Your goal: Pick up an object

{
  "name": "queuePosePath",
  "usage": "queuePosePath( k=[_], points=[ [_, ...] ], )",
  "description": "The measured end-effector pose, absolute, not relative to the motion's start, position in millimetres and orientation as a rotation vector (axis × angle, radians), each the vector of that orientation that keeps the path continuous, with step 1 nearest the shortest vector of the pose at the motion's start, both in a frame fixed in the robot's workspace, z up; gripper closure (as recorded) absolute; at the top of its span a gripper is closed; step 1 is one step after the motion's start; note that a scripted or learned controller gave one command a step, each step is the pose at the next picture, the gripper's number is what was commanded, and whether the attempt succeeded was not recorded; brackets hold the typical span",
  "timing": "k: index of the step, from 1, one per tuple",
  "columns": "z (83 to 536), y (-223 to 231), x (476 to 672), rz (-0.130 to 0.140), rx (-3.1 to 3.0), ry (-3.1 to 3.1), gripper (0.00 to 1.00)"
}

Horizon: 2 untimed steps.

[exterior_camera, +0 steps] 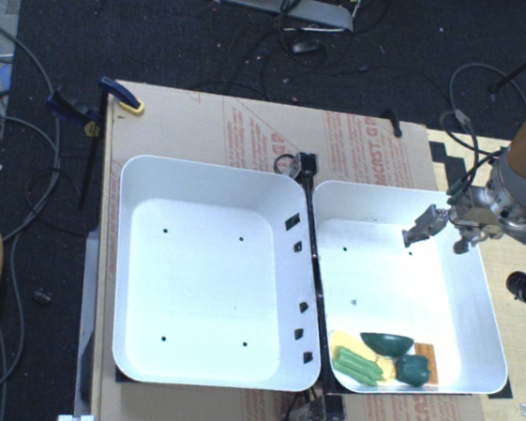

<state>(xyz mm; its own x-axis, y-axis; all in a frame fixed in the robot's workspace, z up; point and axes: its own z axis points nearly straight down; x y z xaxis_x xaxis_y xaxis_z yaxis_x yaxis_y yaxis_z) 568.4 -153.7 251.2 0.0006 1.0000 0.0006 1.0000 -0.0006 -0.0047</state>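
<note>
Several small objects lie bunched in the near corner of the right bin (454,274): a dark green bowl-shaped piece (387,343), a light green ridged piece (358,366), a teal lump (413,369), a flat yellow piece (346,343) and an orange block (427,353). My gripper (443,234) hangs over the far right part of that bin, well away from the pile. It is open, with nothing between its fingers (422,227).
The left bin (137,238) sits beside the right one, with a black divider (309,257) between them. Both rest on a cardboard sheet (226,120). Cables and a yellow-handled clamp (123,95) lie at the bench's far left.
</note>
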Motion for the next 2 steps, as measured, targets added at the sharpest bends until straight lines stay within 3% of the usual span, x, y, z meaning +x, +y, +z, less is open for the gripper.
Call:
queuePosePath(
  k=[1,2],
  points=[
    [253,-154,569.2,0.000,-2.221,-2.221,0.00],
    [190,-152,567.8,0.005,-2.218,-2.218,0.00]
  ],
)
